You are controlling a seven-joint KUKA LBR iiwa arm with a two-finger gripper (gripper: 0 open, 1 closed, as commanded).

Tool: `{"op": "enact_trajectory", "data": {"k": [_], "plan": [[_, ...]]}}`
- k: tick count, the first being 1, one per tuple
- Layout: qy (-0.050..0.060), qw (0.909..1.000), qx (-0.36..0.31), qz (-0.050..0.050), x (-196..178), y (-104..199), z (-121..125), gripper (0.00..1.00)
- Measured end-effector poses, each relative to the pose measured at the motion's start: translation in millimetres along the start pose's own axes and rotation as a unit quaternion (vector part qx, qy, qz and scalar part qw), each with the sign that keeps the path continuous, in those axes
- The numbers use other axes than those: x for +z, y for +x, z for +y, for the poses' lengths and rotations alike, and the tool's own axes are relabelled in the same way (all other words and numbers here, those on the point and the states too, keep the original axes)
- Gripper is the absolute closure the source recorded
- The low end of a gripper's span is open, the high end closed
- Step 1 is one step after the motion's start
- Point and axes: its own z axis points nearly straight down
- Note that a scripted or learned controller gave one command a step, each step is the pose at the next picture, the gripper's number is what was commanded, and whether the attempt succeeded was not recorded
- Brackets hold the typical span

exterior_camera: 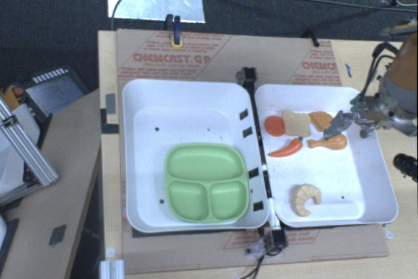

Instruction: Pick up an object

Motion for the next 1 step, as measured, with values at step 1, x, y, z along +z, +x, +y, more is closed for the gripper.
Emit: {"op": "enact_trajectory", "data": {"k": [1], "plan": [[-0.006, 1.0000, -0.001, -0.001, -6.3, 0.4, 2.4, 0.00]]}}
